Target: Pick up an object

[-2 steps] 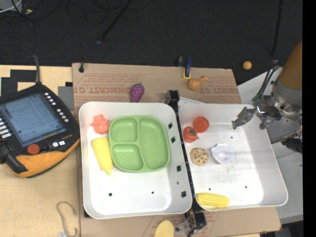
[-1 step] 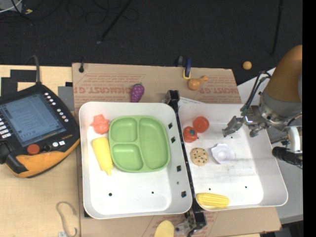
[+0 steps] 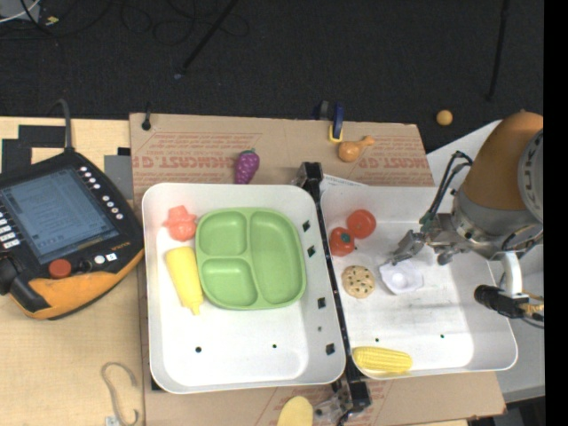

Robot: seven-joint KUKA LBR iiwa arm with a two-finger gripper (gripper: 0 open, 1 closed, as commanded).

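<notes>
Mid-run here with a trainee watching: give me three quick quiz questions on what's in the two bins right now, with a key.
1. True or false: the green divided plate lies in the left bin.
2. Which item lies closest to the gripper? A) yellow toy B) clear cup C) corn cob
3. Fill in: beside the two red tomatoes in the right bin lies a round ____.

Key: 1. true. 2. B. 3. cookie.
</notes>
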